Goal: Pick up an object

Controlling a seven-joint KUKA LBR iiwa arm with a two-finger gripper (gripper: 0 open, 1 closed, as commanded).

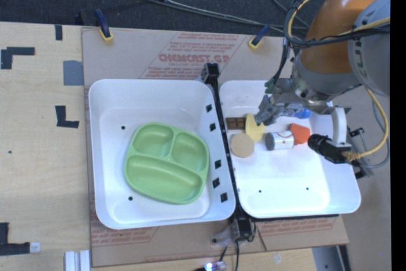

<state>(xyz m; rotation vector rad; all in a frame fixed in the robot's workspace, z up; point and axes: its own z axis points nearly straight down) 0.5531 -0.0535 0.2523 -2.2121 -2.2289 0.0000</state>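
bench [38, 155] of pale wood fills the view, bearing a cardboard sheet [190, 54] clamped at the far edge and, on it, two shallow white bins side by side. the left bin [108, 98] holds a green divided plate [167, 162], lying flat near its middle. the right bin [298, 200] holds a cluster of small things at its far end, with the near half bare. the arm [336, 28], grey with an orange band, reaches in from the right and hangs over that cluster. its gripper [271, 110] sits low over the bin's far part, just above a yellow piece [254, 129]; whether its fingers are open or closed i cannot tell, as the wrist hides them.

the things to pick are all in the right bin: a tan round disc [242, 146] close to the divider, the yellow piece touching it on the far side, a small brown block [235, 123] beside that, a white cylinder with a dark cap [279, 141], and an orange piece [300, 133] at its end. they look like toy food, perhaps light plastic or foam, so stiff enough and not fragile but apt to slide on the smooth bin floor. the yellow piece, nearest the gripper, seems best taken across its narrow sides; the cylinder across its body, not its ends.
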